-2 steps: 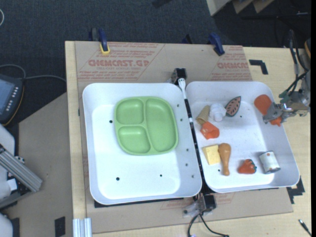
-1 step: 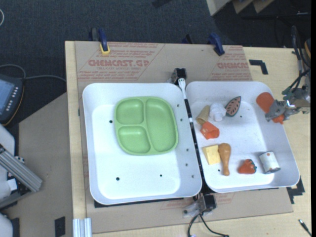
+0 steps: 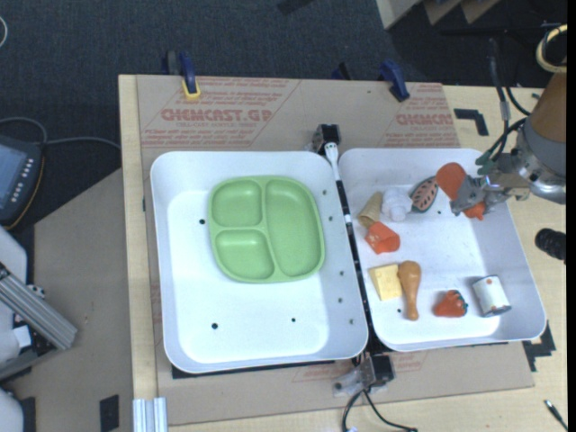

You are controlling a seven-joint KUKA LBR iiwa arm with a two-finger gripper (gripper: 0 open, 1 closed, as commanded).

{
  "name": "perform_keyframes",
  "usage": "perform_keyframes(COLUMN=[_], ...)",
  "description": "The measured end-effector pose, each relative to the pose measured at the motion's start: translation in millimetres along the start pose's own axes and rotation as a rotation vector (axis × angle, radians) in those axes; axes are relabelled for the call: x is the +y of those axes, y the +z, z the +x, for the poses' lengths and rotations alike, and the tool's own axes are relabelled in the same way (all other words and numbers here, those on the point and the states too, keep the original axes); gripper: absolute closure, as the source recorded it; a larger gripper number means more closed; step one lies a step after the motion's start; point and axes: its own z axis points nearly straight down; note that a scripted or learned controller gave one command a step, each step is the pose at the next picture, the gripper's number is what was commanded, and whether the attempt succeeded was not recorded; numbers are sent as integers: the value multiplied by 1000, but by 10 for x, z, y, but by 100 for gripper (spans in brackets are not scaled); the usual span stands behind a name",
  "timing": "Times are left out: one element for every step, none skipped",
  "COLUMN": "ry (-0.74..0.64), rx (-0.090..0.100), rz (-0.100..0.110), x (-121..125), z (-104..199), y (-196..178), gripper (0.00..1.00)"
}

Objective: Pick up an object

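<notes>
Camera view: looking down on two bins.
Arm (image 3: 551, 129): reaching in from the right.
Gripper (image 3: 472, 201): hanging over the right bin's (image 3: 522, 268) far side; finger state cannot be told.
Right bin: holding toy food and a can (image 3: 490, 295).
Left bin (image 3: 180, 268): holding a green tray (image 3: 266, 229).
</notes>
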Motion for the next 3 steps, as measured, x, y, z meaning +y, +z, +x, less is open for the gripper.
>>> perform_keyframes(ry=[-2, -2, 1], rx=[0, 0, -2], rz=[-5, -5, -3], x=[126, 300, 395], z=[562, 1145, 1483], y=[-128, -183, -110], gripper=[100, 100, 100])
